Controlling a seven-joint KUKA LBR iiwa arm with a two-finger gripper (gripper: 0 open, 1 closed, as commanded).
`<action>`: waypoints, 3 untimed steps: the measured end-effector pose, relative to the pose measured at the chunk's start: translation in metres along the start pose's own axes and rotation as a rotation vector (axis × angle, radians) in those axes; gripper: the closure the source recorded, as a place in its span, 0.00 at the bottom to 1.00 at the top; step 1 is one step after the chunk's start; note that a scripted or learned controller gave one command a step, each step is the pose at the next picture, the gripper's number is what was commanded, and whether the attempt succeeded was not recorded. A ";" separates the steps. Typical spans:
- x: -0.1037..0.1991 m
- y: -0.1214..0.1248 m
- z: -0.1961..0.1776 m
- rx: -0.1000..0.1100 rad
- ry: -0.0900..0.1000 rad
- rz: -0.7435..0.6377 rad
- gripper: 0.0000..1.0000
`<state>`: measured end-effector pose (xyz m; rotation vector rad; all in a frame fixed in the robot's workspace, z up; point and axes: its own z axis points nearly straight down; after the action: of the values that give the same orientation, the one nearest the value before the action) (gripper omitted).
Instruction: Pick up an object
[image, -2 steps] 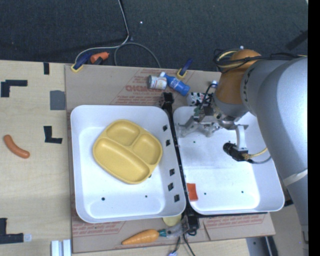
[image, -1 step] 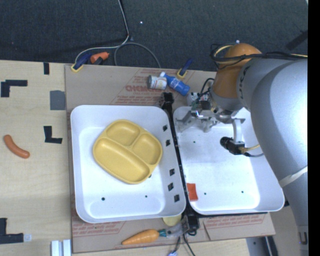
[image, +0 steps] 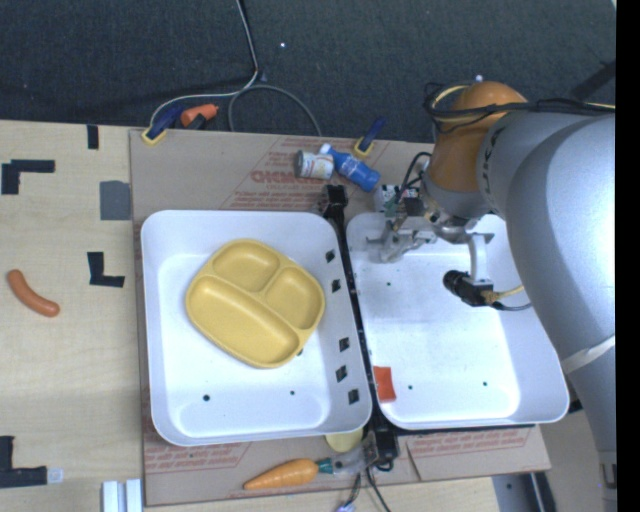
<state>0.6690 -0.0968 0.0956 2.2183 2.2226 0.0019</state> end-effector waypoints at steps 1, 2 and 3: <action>0.000 0.000 0.001 0.000 -0.001 0.000 0.00; 0.000 -0.005 0.010 0.001 -0.002 0.002 0.00; -0.061 0.001 -0.082 -0.006 -0.004 0.004 0.00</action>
<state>0.6696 -0.1579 0.1772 2.2179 2.2128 0.0039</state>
